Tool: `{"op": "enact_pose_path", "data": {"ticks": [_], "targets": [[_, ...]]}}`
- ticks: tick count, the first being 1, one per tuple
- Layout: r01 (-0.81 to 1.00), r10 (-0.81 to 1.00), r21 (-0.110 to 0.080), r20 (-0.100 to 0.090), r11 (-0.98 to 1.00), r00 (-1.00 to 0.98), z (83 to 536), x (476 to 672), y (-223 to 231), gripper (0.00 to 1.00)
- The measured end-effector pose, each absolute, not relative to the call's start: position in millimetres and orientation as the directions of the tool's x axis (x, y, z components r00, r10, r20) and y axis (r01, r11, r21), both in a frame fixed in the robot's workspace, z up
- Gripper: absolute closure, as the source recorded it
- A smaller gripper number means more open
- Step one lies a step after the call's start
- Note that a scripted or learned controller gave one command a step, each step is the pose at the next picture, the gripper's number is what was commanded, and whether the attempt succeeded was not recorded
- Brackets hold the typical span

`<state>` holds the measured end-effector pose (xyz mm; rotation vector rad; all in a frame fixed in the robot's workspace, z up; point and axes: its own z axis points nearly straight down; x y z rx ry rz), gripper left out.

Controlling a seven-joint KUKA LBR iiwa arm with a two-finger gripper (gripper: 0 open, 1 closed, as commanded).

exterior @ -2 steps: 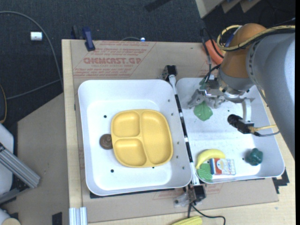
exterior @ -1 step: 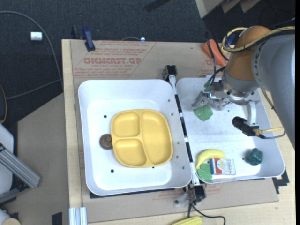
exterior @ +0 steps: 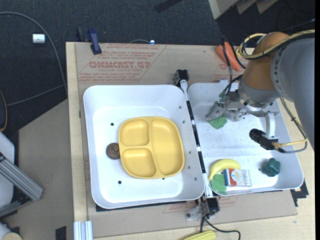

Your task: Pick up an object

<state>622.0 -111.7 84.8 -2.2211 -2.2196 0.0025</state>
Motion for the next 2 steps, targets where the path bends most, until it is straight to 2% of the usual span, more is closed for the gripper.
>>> {"op": "enact_pose_path", "data": {"ticks": [1,2], "targets": [[1.0,1.0,0.001,-0.001,0.0,0.0,95.3,622.8,-111.6,1.0],[1.0,1.0,0.001,-0.001,0.0,0.001,95.2,622.7,-111.6,0.0]]}}
